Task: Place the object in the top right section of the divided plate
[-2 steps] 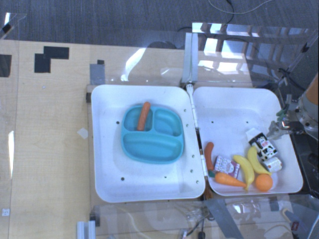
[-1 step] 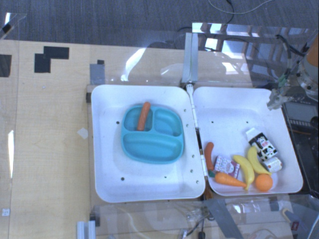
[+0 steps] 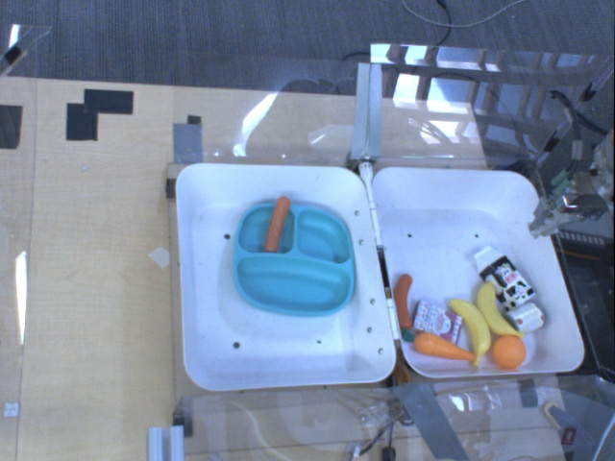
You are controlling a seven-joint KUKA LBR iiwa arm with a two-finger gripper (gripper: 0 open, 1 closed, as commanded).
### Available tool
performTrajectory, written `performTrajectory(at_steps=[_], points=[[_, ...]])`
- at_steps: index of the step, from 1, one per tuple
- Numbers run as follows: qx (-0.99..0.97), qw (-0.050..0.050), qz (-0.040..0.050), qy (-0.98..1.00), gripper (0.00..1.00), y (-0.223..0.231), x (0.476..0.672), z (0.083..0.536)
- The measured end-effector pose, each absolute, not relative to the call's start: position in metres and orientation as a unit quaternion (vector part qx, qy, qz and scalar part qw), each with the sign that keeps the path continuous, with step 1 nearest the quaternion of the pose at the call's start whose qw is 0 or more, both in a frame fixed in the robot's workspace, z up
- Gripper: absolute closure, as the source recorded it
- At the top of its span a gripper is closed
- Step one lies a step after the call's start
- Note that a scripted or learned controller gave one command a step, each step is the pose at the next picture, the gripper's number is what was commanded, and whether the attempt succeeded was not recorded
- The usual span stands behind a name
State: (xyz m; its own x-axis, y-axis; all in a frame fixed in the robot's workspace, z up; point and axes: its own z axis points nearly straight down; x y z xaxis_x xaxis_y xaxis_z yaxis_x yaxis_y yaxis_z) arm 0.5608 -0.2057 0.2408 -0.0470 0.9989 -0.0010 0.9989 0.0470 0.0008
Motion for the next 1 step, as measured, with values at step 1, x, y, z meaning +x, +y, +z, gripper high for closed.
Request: performTrajectory(at_steps=[1], points=[[0.769,0.000,-0.0005,0.639,1.00,-0.2060,0.4928,0.2448]])
